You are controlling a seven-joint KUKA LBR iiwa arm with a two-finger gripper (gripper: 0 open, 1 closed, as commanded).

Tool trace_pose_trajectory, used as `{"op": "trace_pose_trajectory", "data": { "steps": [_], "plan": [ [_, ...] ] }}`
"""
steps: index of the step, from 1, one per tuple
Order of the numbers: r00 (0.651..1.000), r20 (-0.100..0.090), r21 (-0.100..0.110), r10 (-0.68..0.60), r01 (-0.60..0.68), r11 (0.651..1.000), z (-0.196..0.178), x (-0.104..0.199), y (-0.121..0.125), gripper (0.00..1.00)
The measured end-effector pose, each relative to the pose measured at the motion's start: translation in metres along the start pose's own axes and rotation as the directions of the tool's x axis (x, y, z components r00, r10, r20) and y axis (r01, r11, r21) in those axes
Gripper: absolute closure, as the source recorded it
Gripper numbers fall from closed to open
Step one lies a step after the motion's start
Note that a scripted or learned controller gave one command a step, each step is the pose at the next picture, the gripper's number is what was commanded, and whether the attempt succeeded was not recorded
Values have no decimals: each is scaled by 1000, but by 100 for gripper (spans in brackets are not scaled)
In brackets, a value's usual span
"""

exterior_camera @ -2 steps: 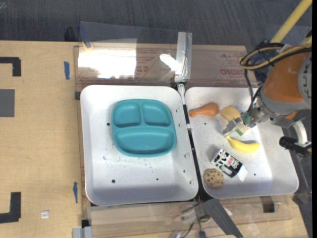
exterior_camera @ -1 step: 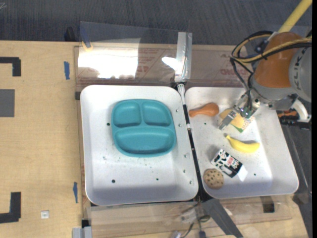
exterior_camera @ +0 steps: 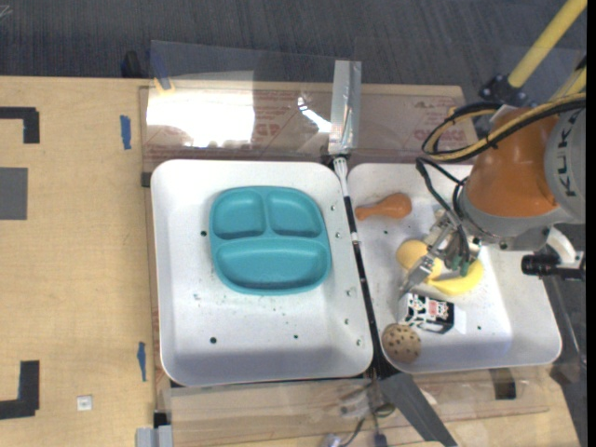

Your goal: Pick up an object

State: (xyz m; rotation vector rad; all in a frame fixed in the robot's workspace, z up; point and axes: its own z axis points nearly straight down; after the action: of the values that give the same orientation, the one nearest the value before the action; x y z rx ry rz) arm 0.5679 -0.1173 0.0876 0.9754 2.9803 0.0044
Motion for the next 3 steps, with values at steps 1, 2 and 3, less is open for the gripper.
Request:
{"op": "trace_pose_trajectory", "data": {
  "steps": [1,2,3],
  "plan": [
    [985,3,0,170,-170,985,-29,-34,-8,0],
    [855,-1,2,519,-519,855,1,-20,-32,0],
    [977,2,0,212,-212,977,0,28,-39,0]
  ]
}}
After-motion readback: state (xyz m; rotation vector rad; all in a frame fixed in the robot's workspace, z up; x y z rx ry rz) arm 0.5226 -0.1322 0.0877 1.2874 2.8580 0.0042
